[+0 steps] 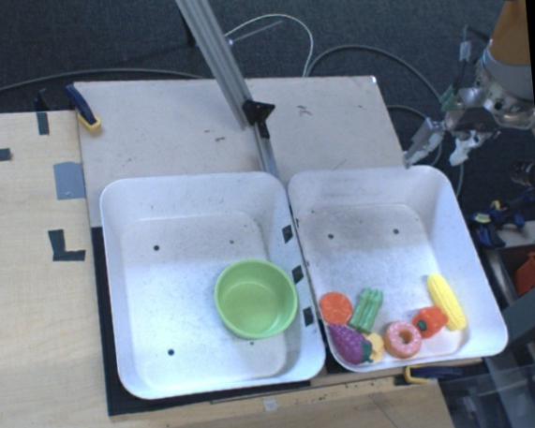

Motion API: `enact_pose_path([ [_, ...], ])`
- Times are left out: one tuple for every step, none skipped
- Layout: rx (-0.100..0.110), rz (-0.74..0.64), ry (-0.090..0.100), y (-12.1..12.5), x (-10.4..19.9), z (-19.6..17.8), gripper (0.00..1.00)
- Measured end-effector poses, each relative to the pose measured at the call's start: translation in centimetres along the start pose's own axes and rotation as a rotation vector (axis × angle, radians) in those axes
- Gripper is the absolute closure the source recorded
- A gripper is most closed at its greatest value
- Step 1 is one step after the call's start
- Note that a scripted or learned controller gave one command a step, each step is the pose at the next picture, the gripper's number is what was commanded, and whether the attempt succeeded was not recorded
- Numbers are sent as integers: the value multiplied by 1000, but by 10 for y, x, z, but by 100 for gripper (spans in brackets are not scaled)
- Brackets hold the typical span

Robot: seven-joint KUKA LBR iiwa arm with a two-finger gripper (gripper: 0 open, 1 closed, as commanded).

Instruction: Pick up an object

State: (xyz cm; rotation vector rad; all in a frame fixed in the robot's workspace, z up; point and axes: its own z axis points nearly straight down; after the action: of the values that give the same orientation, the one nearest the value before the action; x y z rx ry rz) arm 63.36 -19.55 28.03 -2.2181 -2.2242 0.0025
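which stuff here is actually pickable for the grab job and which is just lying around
For the job:
gripper, above the right bin's far right corner
right bin toys: corn cob, pink donut, green vegetable, orange slice, purple grapes, small red toy
green bowl, in left bin

Lying about:
blue-and-yellow clamp
cables
metal pole

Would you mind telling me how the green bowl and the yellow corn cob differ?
The green bowl is round, hollow and stands alone in the left bin; the corn cob is long, thin and yellow, lying among other toy foods in the right bin. The bowl is far larger. Both lie near their bins' front edges.
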Motion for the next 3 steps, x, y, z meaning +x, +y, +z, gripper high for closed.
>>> enact_pose_path([
  [0, 0, 0, 0, 0, 0, 0],
  [6, 0, 1, 2, 5, 64, 0],
  [5, 1, 1, -3, 13, 112, 0],
])
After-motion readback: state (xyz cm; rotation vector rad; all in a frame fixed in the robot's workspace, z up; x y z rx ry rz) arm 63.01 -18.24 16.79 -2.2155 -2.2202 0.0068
